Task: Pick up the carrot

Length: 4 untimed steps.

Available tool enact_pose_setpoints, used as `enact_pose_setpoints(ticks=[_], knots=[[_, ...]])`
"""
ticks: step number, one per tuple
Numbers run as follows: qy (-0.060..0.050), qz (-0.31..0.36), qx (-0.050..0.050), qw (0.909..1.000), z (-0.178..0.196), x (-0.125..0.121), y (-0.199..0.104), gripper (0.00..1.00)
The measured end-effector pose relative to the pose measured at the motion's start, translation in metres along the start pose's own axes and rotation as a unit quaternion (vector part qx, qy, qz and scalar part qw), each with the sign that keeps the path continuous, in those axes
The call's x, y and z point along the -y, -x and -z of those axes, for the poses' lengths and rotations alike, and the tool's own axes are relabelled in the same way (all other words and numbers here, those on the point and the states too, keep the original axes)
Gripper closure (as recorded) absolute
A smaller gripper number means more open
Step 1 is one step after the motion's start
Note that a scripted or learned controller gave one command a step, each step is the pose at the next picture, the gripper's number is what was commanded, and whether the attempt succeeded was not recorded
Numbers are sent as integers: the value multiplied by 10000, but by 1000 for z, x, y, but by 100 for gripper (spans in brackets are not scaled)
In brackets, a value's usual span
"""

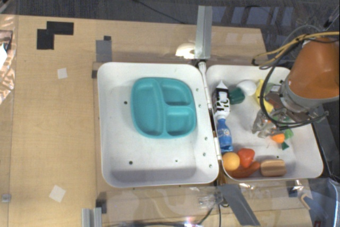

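A teal divided tray (162, 107) sits in the left bin (114, 167) (a white-and-blue bottle (222, 119) lies rightward).

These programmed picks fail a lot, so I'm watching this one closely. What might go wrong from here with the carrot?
The pincer sits just left of the carrot, so it may shut beside it rather than around it. The carrot lies close to the right bin's wall, leaving little room for a finger on that side. A green piece touches the carrot and could get nudged or caught instead.
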<state>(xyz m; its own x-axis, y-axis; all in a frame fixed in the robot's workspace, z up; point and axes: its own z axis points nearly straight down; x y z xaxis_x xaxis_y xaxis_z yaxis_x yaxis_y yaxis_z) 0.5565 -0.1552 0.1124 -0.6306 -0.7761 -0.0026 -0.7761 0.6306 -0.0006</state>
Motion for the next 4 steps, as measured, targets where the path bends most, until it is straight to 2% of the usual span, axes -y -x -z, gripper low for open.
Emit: enact_pose_setpoints(ticks=[1, 2, 3, 4], knots=[[-19, 8, 12, 10000, 2, 1, 2, 0], [-58, -468, 28, 9989, -23, -26, 19, 0], [-41, 1169, 19, 9931, -23, -11, 29, 0], [-42, 2351, 17, 9720, -24, 2, 31, 0]])
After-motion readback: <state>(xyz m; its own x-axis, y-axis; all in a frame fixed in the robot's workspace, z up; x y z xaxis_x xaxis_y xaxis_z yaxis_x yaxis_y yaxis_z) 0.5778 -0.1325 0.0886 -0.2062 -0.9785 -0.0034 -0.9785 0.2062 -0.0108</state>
